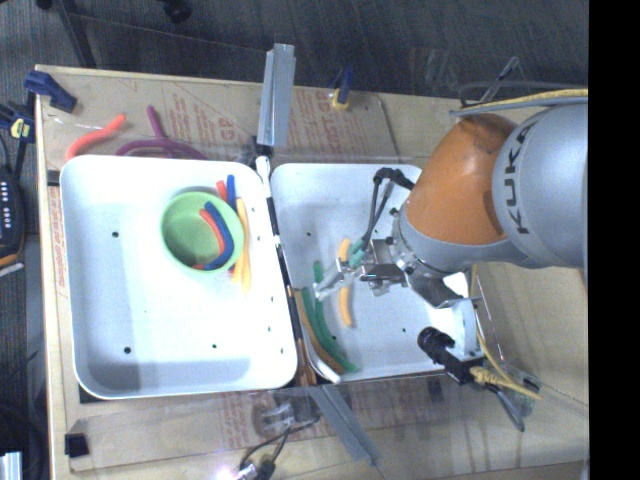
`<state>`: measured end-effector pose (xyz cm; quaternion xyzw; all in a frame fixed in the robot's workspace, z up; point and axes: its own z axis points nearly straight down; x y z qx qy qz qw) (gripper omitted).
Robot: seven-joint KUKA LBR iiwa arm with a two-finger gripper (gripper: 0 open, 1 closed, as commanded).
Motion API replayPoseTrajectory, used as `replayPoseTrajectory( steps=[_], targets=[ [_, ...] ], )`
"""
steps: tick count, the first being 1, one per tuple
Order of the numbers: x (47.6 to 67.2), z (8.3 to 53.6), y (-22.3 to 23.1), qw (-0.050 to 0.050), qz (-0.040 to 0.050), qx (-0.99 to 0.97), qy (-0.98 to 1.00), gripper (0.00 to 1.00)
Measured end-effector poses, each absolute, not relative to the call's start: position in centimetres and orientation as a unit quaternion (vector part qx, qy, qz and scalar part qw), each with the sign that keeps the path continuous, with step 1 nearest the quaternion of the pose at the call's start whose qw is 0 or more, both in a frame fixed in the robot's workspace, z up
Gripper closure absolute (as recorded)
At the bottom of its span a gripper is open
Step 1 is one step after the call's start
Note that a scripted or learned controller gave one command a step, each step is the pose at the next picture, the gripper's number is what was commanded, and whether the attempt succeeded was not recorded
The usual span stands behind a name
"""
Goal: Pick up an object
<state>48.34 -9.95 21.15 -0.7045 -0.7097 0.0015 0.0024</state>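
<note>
The metal two-finger hand (335,276) is seen low in the right shallow white bin (310,193), near its left wall; whether it grips cannot be told. A slim yellow plastic stick (346,306) lies just beside its fingertips.

A single fixed camera looks down from above at a slant onto a wooden table (420,118). It sits far enough back to take in both shallow white bins whole, the left bin (100,308) and the right bin (310,193), side by side across the middle. Dark carpet floor (300,8) fills the far strip along the top. The grey and orange arm (500,193) enters from the right, large and close to the lens.
</note>
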Motion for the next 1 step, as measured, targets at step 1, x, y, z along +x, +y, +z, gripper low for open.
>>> replayPoseTrajectory(
  steps=[1],
  targets=[
    [50.81,10.72,-12.29,0.002,0.0018,-0.679,-0.734,0.0]
  ],
)
